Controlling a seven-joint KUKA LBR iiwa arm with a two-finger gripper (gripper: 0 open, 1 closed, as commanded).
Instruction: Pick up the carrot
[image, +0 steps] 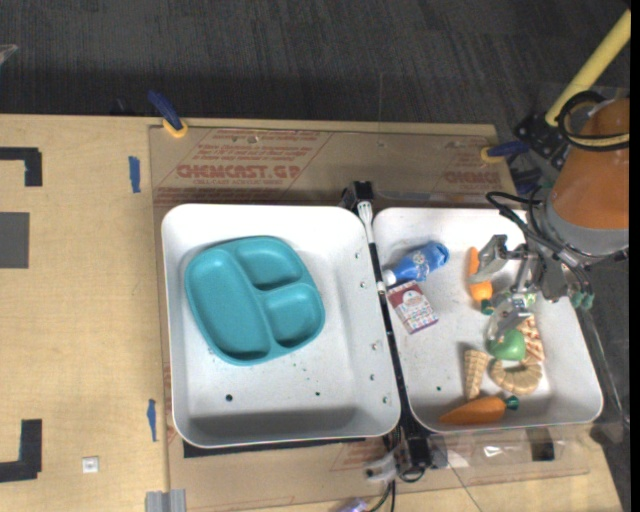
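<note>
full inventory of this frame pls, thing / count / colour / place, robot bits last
bins: 2, white, side by side on the bench
divided plate: 1, teal, in the left bin
carrot: 1, orange, near front edge of the right bin
blue packet: 1, blue, upper left of the right bin
small card: 1, red and white, just below the blue packet
ice cream cone: 1, tan, above the carrot
green toy: 1, green, right of the cone, under the gripper
small orange pieces: 2, orange, right bin, left of the gripper
arm: 1, grey with orange band, reaching in from the right
gripper: 1, metal, over the right bin above the green toy, not at the carrot
</note>
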